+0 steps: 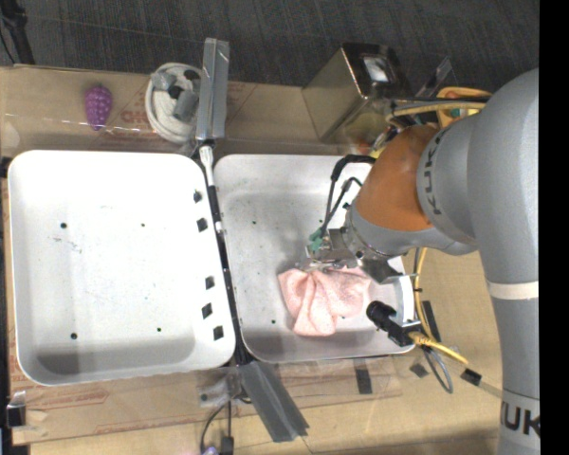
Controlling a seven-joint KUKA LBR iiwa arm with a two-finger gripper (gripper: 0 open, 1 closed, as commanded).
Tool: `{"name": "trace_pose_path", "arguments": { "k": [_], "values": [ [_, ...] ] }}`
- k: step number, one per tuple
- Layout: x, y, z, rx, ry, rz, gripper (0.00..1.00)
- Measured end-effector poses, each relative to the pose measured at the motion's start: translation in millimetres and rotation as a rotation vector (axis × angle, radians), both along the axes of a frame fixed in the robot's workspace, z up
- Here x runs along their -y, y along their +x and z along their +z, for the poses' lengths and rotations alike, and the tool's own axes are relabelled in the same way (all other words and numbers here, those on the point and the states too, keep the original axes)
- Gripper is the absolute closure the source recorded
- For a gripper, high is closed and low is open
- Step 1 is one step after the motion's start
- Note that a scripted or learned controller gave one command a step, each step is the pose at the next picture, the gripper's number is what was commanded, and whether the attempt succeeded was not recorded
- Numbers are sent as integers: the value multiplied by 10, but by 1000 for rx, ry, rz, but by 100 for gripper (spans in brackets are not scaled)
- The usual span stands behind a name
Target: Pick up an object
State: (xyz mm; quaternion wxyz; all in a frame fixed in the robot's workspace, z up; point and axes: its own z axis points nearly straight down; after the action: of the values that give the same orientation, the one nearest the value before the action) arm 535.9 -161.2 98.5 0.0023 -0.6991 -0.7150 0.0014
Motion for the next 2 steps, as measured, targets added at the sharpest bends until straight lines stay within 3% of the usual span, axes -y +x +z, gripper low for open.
{"name": "trace_pose_path", "arguments": {
  "k": [1, 2],
  "values": [
    [-310, -244, -67, 3, 1, 149, 0],
    [-592, -296, -74, 1, 3, 356, 0]
  ]
}}
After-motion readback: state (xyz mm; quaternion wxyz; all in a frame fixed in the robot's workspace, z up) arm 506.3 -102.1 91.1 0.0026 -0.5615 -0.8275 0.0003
